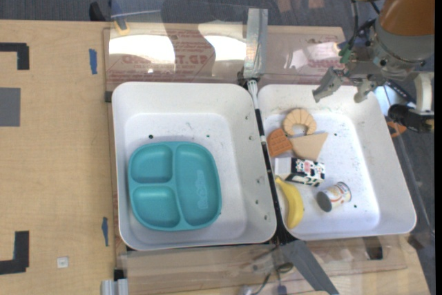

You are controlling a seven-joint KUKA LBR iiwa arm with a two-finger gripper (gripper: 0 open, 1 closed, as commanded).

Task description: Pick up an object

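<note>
Jaws spread wide and empty, gripper (343,84) hovering over the right bin's (394,148) far rim; I risk clipping that rim or straddling the crowded croissant (300,121) and neighbouring wedge (311,145).

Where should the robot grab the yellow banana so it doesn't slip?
Probably across the middle of the banana, coming straight down from above. It lies flat along the right bin's left wall, curved and narrow, so fingers closing across its width should fit. The dark-tipped end near the cow-patterned carton looks more crowded.
</note>
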